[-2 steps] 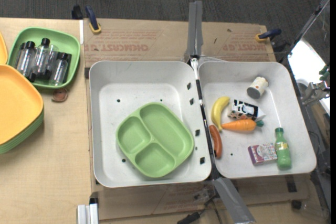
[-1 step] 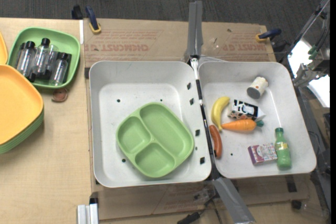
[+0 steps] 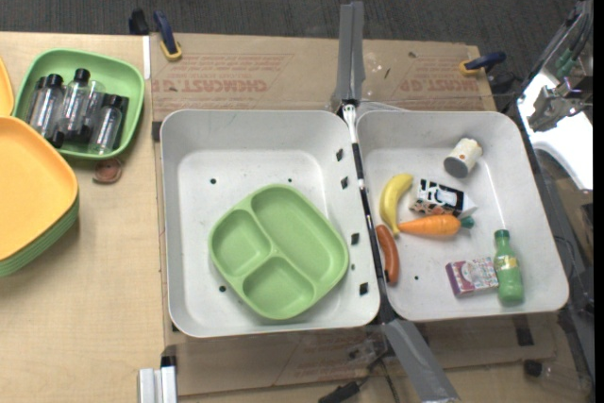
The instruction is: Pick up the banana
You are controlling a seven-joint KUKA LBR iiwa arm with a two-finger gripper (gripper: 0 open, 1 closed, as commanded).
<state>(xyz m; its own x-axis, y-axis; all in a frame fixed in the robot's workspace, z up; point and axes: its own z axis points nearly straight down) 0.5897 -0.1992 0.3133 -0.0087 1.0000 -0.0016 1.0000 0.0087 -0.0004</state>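
Note:
The yellow banana [image 3: 394, 199] lies in the right bin [image 3: 542, 214], near its left wall, curved and running roughly top to bottom. An orange carrot [image 3: 430, 226] lies just to its lower right, touching or nearly touching its lower end. A black-and-white packet [image 3: 441, 196] sits close on its right. A red-brown sausage [image 3: 388, 254] lies just below the banana, along the bin's left wall.
The right bin also holds a white cup on its side [image 3: 462, 156], a green bottle [image 3: 508, 268] and a purple packet [image 3: 471, 277]. A green divided plate [image 3: 277, 250] rests in the left bin [image 3: 179, 203]. Further left are a green tray of bottles [image 3: 80, 104] and stacked yellow plates [image 3: 28, 203].

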